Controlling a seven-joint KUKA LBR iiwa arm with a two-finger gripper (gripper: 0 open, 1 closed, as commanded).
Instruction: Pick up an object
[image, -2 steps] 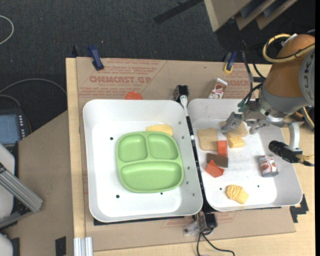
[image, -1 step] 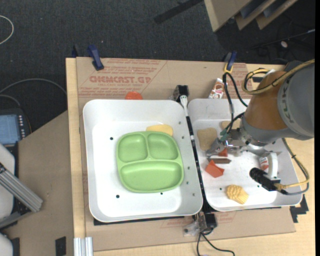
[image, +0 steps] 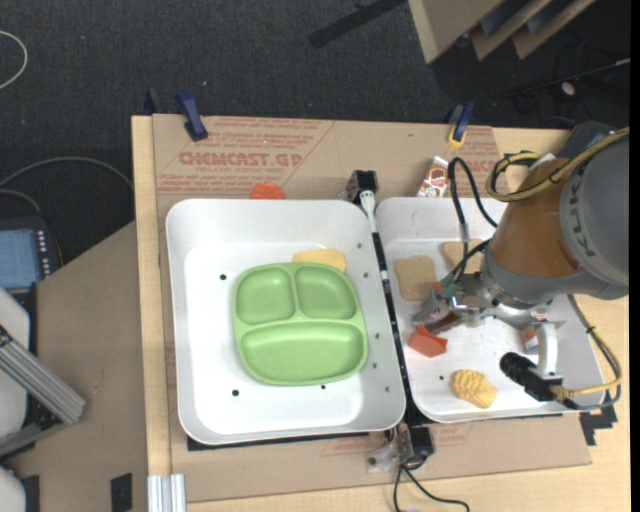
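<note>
From above, the bench (image: 300, 150) carries two shallow white bins side by side. The left bin (image: 200, 300) holds a green divided plate (image: 298, 322), lying flat near its middle, with a pale yellow piece (image: 322, 259) touching the plate's far edge.

The right bin (image: 440, 400) holds several small things. A tan square slab (image: 414, 277) lies near its left wall. A red block (image: 428, 343) sits just in front of that slab, and a yellow lumpy toy (image: 474, 387) lies nearer the front rim, apart from the block.

The grey arm (image: 590, 220) with its orange band (image: 530, 235) reaches in from the right, and the tool (image: 445, 310) hangs low over the right bin, just above and beside the red block. Whether it is released or clenched cannot be told from here; cables and the wrist crowd that spot.
</note>
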